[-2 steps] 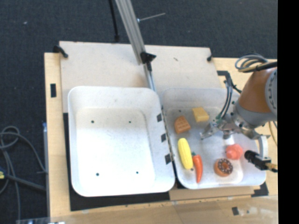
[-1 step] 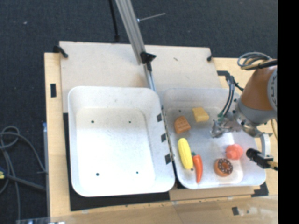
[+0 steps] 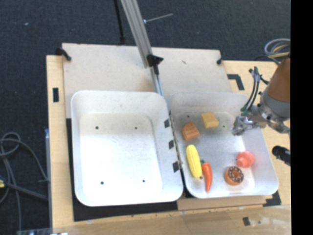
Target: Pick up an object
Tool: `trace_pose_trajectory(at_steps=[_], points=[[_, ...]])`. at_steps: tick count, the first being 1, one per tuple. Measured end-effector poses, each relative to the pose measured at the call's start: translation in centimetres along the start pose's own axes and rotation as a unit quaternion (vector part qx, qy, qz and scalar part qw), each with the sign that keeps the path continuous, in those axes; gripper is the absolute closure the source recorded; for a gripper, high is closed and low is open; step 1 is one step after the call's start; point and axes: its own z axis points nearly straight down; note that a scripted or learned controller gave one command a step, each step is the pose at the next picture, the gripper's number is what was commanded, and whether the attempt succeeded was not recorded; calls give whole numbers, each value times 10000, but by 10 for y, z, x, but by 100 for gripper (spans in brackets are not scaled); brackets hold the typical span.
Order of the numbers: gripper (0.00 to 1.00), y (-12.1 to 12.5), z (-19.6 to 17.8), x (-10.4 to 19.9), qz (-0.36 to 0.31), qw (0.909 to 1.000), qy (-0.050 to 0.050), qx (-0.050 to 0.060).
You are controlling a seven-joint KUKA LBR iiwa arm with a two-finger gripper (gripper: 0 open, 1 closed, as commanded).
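Hand [image 3: 239, 128], grip state unclear, over right bin [image 3: 266, 187] w/ yellow block [image 3: 210, 120] just left.

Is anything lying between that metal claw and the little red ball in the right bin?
Nothing visible does. The gripper hangs above bare white bin floor, and the small red ball lies just below it in the picture, with open floor between them.

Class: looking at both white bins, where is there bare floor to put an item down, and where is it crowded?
The left bin has open floor from wall to wall. In the right bin, the far strip behind the yellow block is bare. Crowded: its near half, with corn, carrot, donut, and the tool on the right.
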Motion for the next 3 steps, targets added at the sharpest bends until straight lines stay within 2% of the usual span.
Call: trace_pose_trajectory(at_steps=[1,2,3], points=[[100,1,-28,-2,-33,10000,7,12],[100,-18,-34,47,-69,10000,17,28],[100,-25,-50,102,-80,10000,27,22]])
